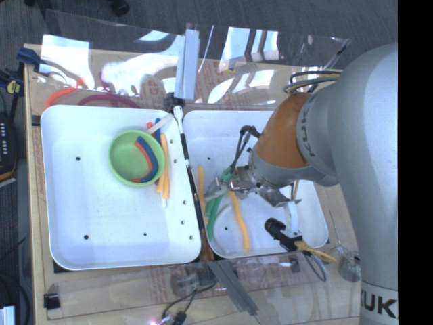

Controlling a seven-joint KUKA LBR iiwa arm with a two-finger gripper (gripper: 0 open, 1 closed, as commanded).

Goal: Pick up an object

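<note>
My gripper (225, 183) is low in the right bin (223, 128), near its left side, above a cluster of objects. Under and beside it lie green curved pieces (212, 213) and a long yellow stick (240, 223) that runs toward the bin's front. Another thin yellow stick (200, 181) lies along the bin's left wall. The wrist hides whatever sits directly under the gripper, and I see nothing clearly held.
The left bin (88, 215) holds a green bowl (132, 160) with red and blue pieces (147, 156) in it. Yellow sticks (164, 176) lie beside the bowl near the divider. The arm's grey and orange body (298, 141) covers the right bin's right half.
</note>
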